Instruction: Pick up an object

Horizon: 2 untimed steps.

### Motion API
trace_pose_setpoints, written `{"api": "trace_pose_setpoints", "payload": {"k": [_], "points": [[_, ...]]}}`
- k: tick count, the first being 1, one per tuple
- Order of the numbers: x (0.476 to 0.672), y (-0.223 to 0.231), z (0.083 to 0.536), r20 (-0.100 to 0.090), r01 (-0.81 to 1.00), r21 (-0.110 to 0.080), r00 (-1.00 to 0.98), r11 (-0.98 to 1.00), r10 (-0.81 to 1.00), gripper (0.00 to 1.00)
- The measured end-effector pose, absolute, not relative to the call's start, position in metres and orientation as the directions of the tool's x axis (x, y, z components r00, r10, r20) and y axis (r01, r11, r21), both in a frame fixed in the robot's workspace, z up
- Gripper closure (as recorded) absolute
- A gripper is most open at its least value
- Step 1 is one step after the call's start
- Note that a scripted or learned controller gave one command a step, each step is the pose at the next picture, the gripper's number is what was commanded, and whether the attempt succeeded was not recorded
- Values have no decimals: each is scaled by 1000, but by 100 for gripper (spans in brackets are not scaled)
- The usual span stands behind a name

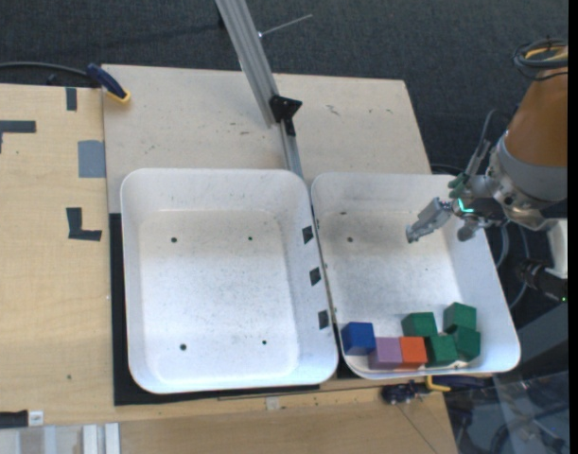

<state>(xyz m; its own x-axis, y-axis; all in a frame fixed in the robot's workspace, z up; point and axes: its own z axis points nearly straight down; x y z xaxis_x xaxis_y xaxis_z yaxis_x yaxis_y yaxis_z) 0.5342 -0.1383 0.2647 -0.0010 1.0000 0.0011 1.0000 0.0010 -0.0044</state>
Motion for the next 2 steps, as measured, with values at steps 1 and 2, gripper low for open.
{"api": "trace_pose_setpoints", "payload": {"k": [1,2], "points": [[535,-138,266,1,1000,-1,-2,2,1000,0],[536,-127,213,1,1000,-7,-1,1,1000,0]]}}
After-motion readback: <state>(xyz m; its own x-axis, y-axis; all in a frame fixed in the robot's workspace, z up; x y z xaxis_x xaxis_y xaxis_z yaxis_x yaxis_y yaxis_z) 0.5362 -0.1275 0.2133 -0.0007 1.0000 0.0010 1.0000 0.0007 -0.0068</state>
